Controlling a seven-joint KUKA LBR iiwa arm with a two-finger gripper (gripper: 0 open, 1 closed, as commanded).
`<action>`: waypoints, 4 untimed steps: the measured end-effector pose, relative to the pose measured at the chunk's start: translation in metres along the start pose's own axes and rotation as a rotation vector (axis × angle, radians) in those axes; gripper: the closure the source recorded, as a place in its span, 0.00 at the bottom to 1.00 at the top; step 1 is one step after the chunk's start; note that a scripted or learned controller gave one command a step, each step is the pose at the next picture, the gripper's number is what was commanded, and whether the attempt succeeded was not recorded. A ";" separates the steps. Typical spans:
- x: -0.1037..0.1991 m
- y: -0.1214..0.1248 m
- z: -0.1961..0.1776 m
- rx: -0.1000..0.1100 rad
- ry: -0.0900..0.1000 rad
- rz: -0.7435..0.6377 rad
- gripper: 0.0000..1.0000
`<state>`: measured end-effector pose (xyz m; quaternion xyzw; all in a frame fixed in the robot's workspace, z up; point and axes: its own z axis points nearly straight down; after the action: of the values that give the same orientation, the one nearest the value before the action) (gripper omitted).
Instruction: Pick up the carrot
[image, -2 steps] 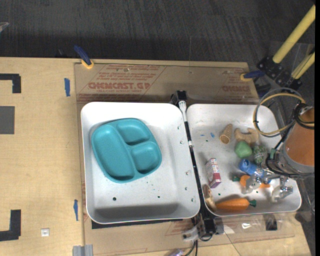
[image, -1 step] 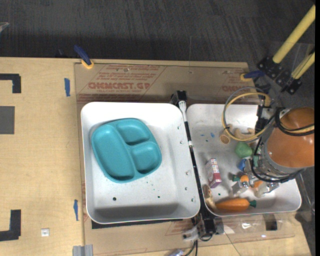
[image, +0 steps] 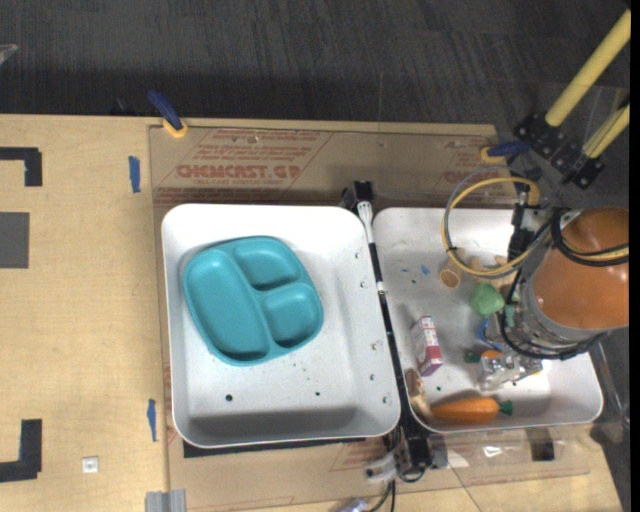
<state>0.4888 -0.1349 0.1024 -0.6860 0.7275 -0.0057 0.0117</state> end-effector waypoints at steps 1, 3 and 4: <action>-0.003 -0.002 -0.010 0.005 -0.005 -0.001 1.00; 0.065 -0.052 -0.146 -0.018 0.006 0.133 0.00; 0.074 -0.031 -0.012 -0.014 0.007 0.150 0.00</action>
<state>0.5155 -0.2105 0.1143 -0.6296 0.7769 -0.0023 0.0046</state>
